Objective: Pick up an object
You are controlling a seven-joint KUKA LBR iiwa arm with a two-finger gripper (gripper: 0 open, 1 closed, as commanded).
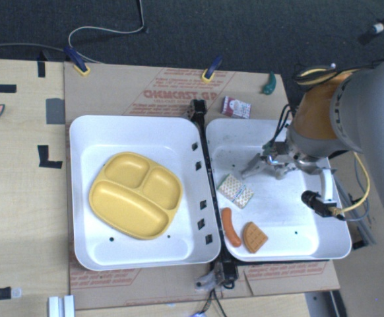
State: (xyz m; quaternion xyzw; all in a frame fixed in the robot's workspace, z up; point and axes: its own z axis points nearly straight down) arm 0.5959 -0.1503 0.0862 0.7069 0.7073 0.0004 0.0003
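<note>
Reaching in from the right, the grey arm [350,111] with its orange band bends down over the right bin [324,246], and its gripper [250,169] points toward that bin's left half, just above the floor near the middle. Nothing can be seen between the fingers; they are thin and merge with the bin floor, so whether the claw is spread or pressed together cannot be told.

Just beside the claw tip, toward the bin's near-left part, lies a small checked packet [235,190], tilted like a diamond and apparently apart from the tip. Further toward the near edge, an orange sausage-shaped piece [229,226] lies close to the left wall, and a tan cracker-like piece [254,237] sits just beside it, near the front rim. A black cylindrical part [314,202] of the tool hangs over the bin's right half, with yellow cable [354,197] looping by the right wall.

The left bin [86,243] touches the right bin along a shared middle divide set with black clips. In it, a yellow divided plate [135,195] lies slightly left of centre, turned at an angle to the walls.

Both bins rest on a cardboard sheet [172,94] with red printing. At its far edge, a small red-and-white packet [235,107] lies just beyond the right bin's far-left corner, and two yellow-and-blue clamps [212,72] grip the far edge.
</note>
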